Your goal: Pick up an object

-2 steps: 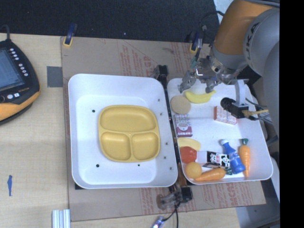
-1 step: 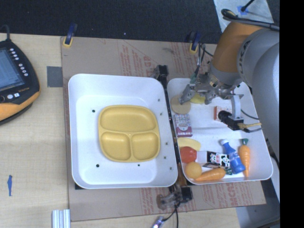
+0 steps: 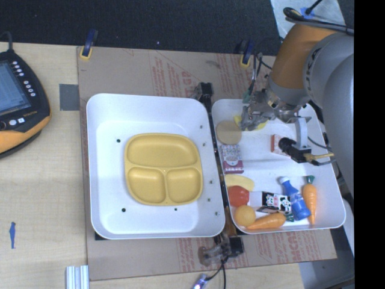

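The end effector (image 3: 255, 118) is lowered into the far left corner of the right bin (image 3: 334, 221), just beside a round tan disc (image 3: 228, 132); whether it is open or closed cannot be told from this view. The disc, judged the likely target, lies flat near the bin wall. It is probably light and stiff, so it should be taken by its edges, where slipping is possible.

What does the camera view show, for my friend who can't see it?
A grey and orange robot arm reaches from the right, its tool low over the back of the right white bin, which holds toy food such as carrots and a blue bottle. The left white bin holds a yellow divided tray.
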You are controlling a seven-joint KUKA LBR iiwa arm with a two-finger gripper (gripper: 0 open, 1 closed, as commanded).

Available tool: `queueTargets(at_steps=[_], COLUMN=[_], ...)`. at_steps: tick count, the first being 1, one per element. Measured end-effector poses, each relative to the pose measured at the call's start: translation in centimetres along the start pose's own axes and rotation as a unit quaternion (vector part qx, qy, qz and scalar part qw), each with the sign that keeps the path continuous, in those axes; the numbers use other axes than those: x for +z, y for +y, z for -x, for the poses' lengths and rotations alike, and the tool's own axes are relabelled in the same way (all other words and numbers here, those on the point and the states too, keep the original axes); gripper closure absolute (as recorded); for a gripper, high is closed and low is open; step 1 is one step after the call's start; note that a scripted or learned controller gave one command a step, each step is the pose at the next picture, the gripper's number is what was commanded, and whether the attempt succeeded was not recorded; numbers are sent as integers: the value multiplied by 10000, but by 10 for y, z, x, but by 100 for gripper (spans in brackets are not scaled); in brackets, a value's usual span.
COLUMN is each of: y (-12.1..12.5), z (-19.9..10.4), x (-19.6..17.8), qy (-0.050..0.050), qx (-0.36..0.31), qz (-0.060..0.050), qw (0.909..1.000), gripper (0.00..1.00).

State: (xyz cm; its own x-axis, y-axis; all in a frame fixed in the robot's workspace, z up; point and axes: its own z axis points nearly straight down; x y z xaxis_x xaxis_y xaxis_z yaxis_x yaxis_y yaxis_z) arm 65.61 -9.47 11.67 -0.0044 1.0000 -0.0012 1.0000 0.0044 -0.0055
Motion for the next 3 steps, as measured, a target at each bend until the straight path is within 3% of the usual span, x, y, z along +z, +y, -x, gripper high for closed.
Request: queueTargets(at_steps=[1, 2, 3], y=[-51, -84, -85], z=[39, -42, -41], x=[26, -75, -75], qy=[-1, 5, 2], qx=[1, -8, -5], qz=[-3, 13, 7], qw=[10000, 10000, 10000], gripper=[100, 100, 0])
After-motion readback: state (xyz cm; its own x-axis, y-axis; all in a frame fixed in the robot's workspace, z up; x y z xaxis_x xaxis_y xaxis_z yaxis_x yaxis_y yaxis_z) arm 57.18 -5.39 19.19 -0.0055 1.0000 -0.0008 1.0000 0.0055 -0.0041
